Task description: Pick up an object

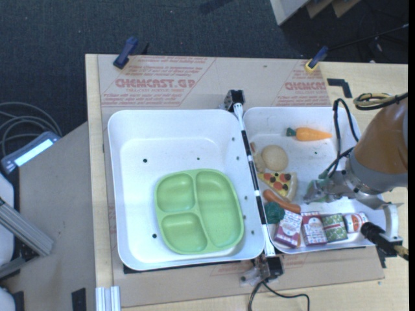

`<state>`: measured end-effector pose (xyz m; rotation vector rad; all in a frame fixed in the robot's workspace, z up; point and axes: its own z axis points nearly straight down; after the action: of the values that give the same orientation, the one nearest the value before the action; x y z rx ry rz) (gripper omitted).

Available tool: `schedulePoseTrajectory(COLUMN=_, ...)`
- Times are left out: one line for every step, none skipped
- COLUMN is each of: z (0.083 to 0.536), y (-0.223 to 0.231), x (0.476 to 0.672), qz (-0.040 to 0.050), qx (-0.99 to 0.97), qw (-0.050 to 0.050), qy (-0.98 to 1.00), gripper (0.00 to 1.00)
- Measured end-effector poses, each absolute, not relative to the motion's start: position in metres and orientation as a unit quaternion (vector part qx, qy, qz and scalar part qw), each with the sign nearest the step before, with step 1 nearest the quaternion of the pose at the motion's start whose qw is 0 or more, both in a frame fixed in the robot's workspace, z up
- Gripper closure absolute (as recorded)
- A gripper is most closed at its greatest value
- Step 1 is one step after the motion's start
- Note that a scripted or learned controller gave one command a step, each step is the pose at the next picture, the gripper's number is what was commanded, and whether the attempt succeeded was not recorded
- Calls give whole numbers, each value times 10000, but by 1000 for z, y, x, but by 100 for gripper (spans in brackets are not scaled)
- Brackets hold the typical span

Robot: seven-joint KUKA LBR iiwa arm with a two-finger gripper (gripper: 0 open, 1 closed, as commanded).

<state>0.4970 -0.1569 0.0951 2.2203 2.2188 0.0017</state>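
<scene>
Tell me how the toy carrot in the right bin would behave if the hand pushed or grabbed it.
The carrot looks like smooth moulded plastic, so probably stiff and light. Its rounded, tapered body would likely roll or pivot when pushed. It lies apart from the other toys, so it could slide freely across the right bin.

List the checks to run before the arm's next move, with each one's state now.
1. Gripper is over the right bin: ok.
2. Jaws open or shut: cannot tell.
3. Something held between the jaws: cannot tell.
4. Carrot lies apart from other items at the far side, easy target: ok.
5. Pizza slice, hot dog and packets crowd together near the gripper: not ok for a clean grasp.
6. Green tray sits alone in the left bin: ok.
</scene>
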Motion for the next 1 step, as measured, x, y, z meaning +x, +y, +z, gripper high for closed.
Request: schedulePoseTrajectory(z=187, y=-113, x=510, qz=4, qx=7067, qw=5, qy=7075, gripper=100)
